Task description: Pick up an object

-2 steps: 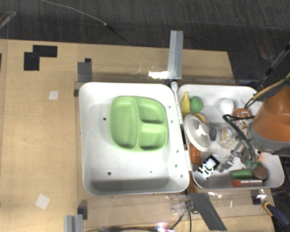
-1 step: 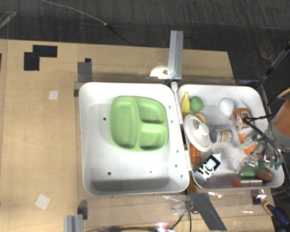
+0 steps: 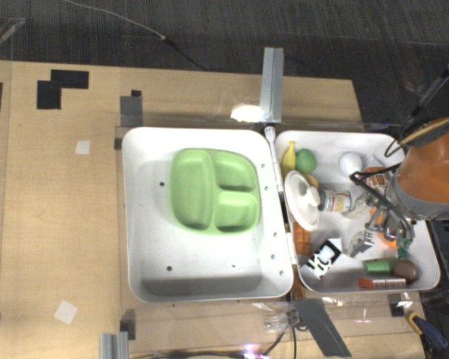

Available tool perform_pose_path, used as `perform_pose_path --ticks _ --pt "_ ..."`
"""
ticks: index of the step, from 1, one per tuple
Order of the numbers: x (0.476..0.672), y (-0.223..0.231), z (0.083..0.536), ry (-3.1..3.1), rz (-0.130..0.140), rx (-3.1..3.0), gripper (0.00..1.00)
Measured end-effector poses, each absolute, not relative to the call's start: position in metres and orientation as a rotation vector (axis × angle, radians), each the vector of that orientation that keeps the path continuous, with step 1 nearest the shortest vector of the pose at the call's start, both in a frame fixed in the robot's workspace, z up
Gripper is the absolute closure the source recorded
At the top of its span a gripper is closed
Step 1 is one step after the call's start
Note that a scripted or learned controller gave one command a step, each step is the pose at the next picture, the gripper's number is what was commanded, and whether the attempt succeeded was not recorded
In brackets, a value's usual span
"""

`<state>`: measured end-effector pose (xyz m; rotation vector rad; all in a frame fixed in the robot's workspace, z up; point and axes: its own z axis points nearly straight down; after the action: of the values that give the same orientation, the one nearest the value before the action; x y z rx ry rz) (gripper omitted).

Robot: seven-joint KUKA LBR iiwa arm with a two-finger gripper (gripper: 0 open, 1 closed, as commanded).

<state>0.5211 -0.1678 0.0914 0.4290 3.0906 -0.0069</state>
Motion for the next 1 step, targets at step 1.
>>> perform_pose_path --ticks 1 --pt "0.4935 -0.1837 0.0914 3.093 -0.004 0.401 0.00"
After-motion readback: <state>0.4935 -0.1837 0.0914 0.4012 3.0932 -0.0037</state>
